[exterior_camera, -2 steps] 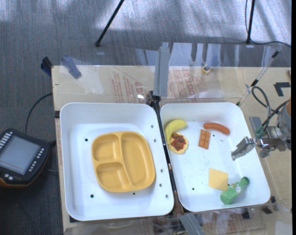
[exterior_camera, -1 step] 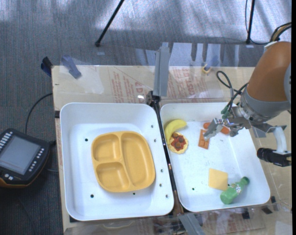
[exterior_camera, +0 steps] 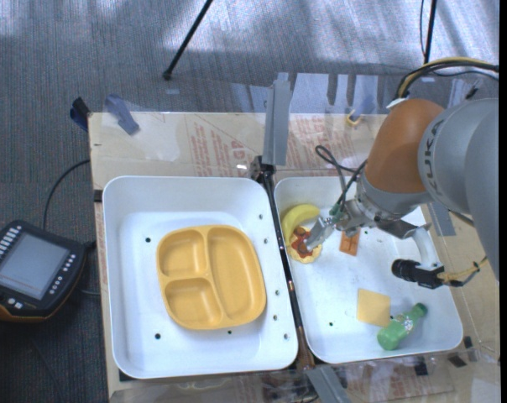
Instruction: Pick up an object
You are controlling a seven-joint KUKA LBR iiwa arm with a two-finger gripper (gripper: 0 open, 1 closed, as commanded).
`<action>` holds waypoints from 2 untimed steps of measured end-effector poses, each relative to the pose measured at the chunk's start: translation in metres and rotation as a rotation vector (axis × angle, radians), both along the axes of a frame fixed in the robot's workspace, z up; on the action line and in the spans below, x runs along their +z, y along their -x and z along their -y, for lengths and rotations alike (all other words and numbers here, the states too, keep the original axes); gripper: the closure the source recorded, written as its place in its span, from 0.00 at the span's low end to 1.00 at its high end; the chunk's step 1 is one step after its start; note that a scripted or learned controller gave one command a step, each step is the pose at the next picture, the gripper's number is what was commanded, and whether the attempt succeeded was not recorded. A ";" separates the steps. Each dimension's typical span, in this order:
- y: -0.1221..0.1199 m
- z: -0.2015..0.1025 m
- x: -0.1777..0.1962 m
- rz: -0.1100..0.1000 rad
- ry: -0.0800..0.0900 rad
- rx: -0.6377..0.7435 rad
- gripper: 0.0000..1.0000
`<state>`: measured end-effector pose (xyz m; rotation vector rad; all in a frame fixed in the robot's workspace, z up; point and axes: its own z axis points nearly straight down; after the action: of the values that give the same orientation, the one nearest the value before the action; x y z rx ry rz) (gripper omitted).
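The arm reached in from 3 o'clock and its pincer [exterior_camera: 314,238] sat low at the 9 o'clock side of the right bin [exterior_camera: 337,342], directly over a small cluster: a banana [exterior_camera: 297,217] and a red-and-yellow toy [exterior_camera: 302,246] lying against it. An orange block [exterior_camera: 348,243] lay just beside the pincer toward 3 o'clock. Pincer state: cannot tell; the tips merged with the toy beneath and nothing could be confirmed as caught.

Likely target, judged from the pincer's position: the banana or the toy touching it. The banana curved with its long axis running roughly from 1 o'clock to 7 o'clock, upper end toward the bin's far rim, lower end meeting the toy.

Notes for a clean pick: the grip should close across the banana's short width, not along its curve, and should be centred on one item rather than on the seam between the two, or the grip may slip. The bin wall was near at 9 o'clock, so clearance there looked tight.

Elsewhere in the right bin: a yellow slice [exterior_camera: 373,306] and a green bottle [exterior_camera: 399,327] near 5 o'clock, well apart from the pincer. The left bin [exterior_camera: 128,200] held a yellow divided plate [exterior_camera: 210,275]. Both bins rested on the worktop [exterior_camera: 186,137].
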<state>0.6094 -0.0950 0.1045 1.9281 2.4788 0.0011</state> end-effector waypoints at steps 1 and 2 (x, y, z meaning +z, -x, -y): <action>-0.004 0.029 -0.009 0.010 -0.005 0.004 0.00; -0.004 0.029 -0.001 0.008 -0.007 0.001 1.00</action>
<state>0.6133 -0.1237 0.1033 1.9252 2.4783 0.0179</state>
